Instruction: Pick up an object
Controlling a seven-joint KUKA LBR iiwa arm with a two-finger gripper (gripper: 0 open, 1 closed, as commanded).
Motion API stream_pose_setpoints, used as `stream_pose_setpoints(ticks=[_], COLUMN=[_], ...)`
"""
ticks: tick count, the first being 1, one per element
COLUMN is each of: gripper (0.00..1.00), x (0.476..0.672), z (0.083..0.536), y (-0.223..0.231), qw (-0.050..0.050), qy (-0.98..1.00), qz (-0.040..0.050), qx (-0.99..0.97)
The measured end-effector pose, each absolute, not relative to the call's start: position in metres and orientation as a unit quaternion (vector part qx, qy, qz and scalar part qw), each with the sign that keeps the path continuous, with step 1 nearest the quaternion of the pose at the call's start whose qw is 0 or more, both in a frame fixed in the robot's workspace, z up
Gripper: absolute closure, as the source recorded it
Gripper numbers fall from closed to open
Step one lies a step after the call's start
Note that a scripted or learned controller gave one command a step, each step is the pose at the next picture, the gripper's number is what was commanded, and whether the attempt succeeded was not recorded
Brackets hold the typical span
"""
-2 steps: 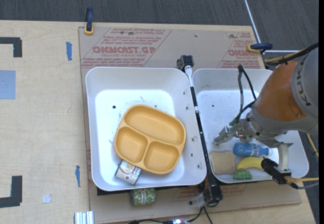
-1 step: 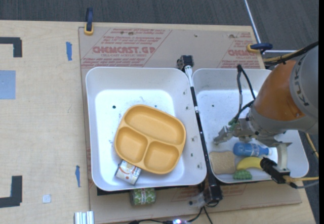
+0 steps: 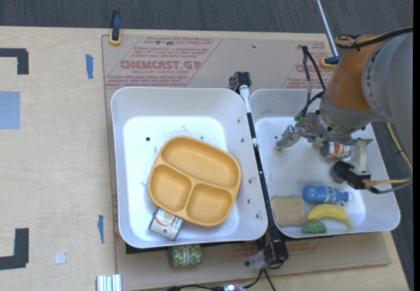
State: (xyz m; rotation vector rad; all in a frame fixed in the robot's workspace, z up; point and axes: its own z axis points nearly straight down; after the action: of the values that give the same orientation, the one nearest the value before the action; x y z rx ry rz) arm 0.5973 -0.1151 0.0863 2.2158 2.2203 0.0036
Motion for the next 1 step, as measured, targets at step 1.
stream_pose_setpoints(ticks=[1], gripper=[0.00], x=[0.5806], z=[0.0865], y=[-0.0952], qw=[0.001], qy=[0.708], qz=[0.0007], qx=[0.707])
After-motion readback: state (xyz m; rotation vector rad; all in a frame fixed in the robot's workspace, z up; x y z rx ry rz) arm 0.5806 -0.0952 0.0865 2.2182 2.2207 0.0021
